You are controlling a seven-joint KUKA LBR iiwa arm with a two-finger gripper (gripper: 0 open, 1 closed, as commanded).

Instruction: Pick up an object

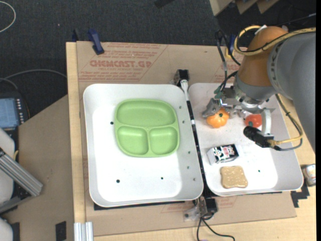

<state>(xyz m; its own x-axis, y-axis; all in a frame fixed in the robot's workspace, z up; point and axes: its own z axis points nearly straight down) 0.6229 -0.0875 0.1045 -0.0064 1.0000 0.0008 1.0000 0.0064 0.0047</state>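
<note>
Bench, looking down at a slant.

- Nearest row, right bin point(277, 170): slice of toast point(233, 177) lay flat at about 6 o'clock from the bin's middle, close to the near rim.
- Just past it, at the toast's 11 o'clock: small black-and-white carton point(223, 153), on its side and apart from the toast.
- Left bin point(143, 179): green divided plate point(147, 127) sat a little toward 12 o'clock of the bin's middle. It had one long compartment on the far side and two smaller ones on the near side. The two bins met along their inner rims.
- Further back, right bin: orange fruit point(217, 120) at roughly 10 o'clock from the bin's middle, well apart from the carton.
- Gripper point(219, 108) stood at the fruit's 12 o'clock, overlapping its top edge in this view. Could not tell whether the claw was spread, closed, or pinching the fruit, and contact was not clear.
- Small red object point(254, 120) lay at the fruit's 3 o'clock, partly covered by the wrist hardware. Its kind was not readable.
- Farthest: arm point(258, 67), with the orange band uppermost above the wrist, came in from 2 o'clock. Cardboard sheet point(120, 59) with red print lay under both bins.
</note>
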